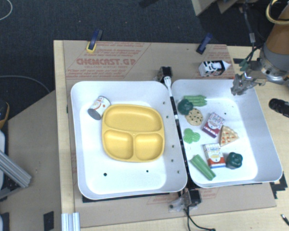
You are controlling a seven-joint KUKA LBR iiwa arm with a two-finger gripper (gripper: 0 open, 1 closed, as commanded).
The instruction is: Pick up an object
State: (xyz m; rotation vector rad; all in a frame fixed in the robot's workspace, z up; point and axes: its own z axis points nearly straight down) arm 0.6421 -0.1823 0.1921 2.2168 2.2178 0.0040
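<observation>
Left bin (82, 143) — shallow, white, on the tabletop (67, 66). Holds a yellow divided tray (133, 131) near its middle, three compartments facing up. A small can (98, 107) lies on its side just beside the tray's upper left corner, apart from the bin wall.

Right bin (260, 129) — shallow, white, set edge to edge with the left one. Contents, left to right: a dark green broccoli piece (185, 106) touching a lighter green vegetable (196, 100) at the top; a round cookie (194, 116) just below them; a small green leafy piece (191, 136); a long green stalk (202, 167) lying at a slant near the lower edge; a red and white packet (213, 124); a small carton (214, 156) beside the stalk; a pizza slice (228, 135); a dark green pepper-like piece (234, 160) touching the carton's right side.

Black and white toy (213, 68) — on the tabletop, just beyond the right bin's upper edge.

Claw (241, 85) — at the right bin's upper right rim, well apart from the items inside. Nothing lies between its fingers; whether they stand wide or narrow cannot be told.
</observation>
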